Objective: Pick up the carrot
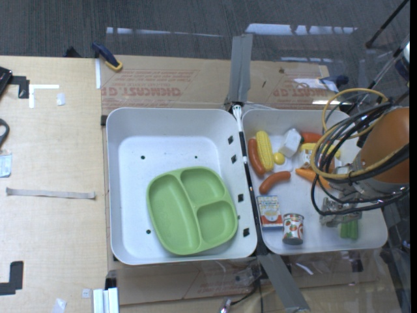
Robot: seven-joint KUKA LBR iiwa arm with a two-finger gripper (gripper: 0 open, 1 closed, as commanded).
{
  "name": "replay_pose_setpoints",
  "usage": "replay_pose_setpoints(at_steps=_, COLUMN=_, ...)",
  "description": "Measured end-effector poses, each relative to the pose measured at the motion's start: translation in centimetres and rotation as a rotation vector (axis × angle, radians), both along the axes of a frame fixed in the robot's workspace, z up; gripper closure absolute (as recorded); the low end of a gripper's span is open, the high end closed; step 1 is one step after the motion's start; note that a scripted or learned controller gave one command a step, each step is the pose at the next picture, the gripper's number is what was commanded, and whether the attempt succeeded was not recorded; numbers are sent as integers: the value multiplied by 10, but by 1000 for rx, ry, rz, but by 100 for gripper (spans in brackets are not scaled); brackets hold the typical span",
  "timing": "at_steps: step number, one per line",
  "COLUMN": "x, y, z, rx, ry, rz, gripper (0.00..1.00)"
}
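The carrot (304,172) is a small orange piece lying in the right bin (371,240), near its middle. Black and yellow cables cross over its right end and hide part of it. My gripper (339,206) is low over the right side of that bin, under the orange wrist band and the cable loops. It sits a little to the right of the carrot and nearer the front. Nothing can be seen held in it.
Left of the carrot lie a corn cob (264,149), two sausages (254,158) (274,181), a white block (290,141) and a small yellow piece (279,158). A small box (268,211), a can (293,228) and a green item (350,230) lie toward the front. The left bin (124,175) holds a green divided plate (192,208).
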State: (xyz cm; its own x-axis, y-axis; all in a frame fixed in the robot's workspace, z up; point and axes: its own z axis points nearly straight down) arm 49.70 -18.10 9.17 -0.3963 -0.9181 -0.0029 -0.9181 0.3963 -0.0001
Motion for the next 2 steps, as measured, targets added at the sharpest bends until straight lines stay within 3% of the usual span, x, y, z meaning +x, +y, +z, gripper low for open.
replay_pose_setpoints(at_steps=1, x=0, y=0, z=0, rx=0, ry=0, rz=0, gripper=0)
replay_pose_setpoints(at_steps=2, x=125, y=-18, z=2, rx=0, ry=-4, rz=-74, gripper=0)
